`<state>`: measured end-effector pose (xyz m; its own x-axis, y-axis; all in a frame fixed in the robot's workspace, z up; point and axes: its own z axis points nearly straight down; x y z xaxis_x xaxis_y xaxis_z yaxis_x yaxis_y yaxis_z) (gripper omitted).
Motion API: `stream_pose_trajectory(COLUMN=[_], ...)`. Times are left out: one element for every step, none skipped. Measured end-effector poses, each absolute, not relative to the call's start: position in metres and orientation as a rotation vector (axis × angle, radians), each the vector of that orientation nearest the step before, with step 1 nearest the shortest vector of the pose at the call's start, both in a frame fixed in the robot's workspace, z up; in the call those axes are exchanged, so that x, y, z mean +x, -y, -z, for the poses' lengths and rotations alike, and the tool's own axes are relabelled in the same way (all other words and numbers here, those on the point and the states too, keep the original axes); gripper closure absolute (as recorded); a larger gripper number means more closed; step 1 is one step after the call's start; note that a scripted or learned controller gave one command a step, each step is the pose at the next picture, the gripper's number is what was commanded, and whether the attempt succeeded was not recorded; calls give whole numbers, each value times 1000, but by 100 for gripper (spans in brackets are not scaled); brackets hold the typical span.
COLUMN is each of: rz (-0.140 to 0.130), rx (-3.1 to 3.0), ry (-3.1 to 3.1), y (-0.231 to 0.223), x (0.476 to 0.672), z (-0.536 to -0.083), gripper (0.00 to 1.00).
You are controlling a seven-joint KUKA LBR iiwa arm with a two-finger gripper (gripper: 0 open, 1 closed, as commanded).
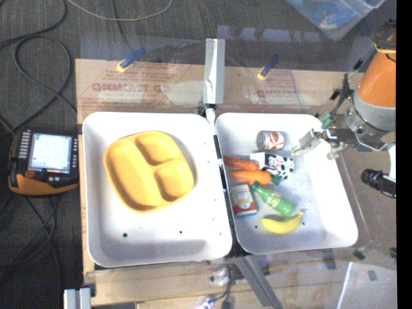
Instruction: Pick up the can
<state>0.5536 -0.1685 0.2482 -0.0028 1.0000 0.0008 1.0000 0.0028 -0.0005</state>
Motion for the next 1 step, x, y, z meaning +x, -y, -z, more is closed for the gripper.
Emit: stream_pose_trajectory(rz=[-1], rx=[-2162], ry=[2277], y=[146], x=[584], z=[-126], gripper=[0])
